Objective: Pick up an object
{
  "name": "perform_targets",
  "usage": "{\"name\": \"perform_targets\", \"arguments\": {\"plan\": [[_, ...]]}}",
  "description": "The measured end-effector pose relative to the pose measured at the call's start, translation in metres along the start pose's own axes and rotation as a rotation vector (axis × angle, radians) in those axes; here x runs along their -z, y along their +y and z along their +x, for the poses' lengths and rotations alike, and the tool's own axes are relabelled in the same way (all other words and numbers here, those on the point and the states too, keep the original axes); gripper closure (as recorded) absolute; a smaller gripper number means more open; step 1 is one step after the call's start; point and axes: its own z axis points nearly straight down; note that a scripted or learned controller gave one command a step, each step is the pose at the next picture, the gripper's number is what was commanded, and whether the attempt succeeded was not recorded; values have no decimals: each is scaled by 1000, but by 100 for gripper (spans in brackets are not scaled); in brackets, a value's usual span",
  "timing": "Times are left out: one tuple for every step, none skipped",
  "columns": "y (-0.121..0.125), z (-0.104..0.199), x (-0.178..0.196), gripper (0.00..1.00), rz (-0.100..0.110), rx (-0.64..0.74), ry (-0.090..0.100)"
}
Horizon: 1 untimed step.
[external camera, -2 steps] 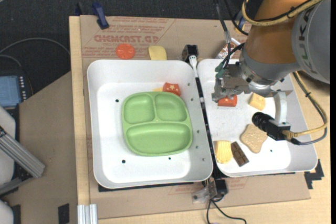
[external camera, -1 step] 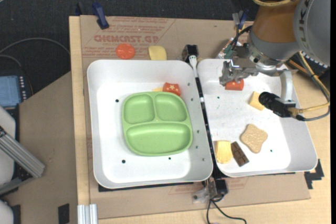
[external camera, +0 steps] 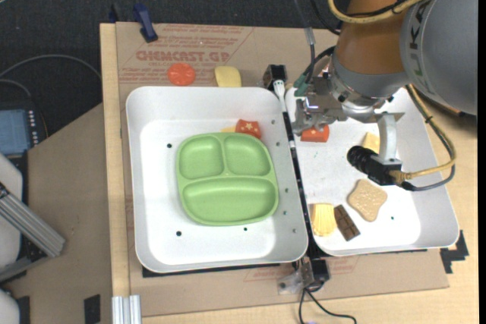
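Two white bins sit side by side on the surface [external camera: 175,42], whose brown board carries red printing that seems to read "CHEMCAST GP". The left bin [external camera: 144,163] holds a green divided tray [external camera: 226,178]. The hand [external camera: 311,116] hangs low in the right bin [external camera: 425,216], just above a red object [external camera: 316,134] near the dividing wall; whether it grips anything, I cannot tell.

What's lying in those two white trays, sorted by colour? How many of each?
Green: 1, divided plate
Red-orange: 2, block by the plate, block under the pincer
Yellow: 2, ridged piece, small piece
Tan: 1, cracker shape
Brown: 1, bar
Total: 7
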Motion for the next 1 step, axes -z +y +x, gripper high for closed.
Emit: {"name": "perform_targets", "arguments": {"plan": [[-10, 37, -21, 100, 2, -3, -2]]}}
